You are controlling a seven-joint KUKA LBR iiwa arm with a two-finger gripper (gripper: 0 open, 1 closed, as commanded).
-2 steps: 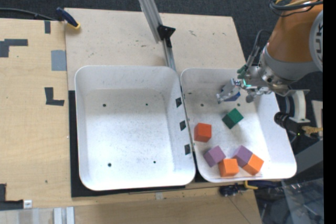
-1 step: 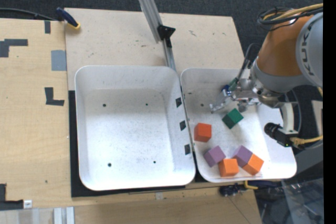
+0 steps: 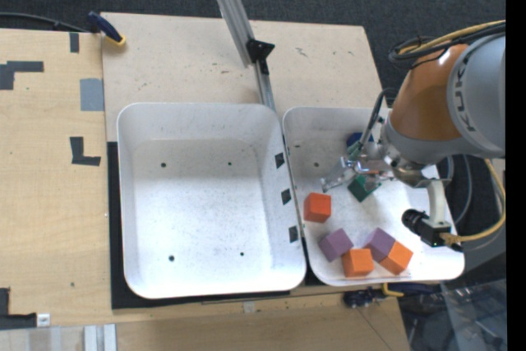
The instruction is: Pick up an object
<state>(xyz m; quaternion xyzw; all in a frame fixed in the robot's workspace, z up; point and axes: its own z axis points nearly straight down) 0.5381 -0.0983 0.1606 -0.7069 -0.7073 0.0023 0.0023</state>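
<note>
Arm (image 3: 448, 99) reaching from right over right bin (image 3: 427, 267), gripper (image 3: 355, 177) low (finger state unclear), beside green block (image 3: 360, 191)

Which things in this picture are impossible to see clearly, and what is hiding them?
- Gripper, camera view: too small and cluttered to tell if its fingers are open or shut.
- Green object: partly under the gripper; shape unclear.
- Blue object: mostly covered by the arm.
- Right bin: its far right side is hidden by the arm.
</note>
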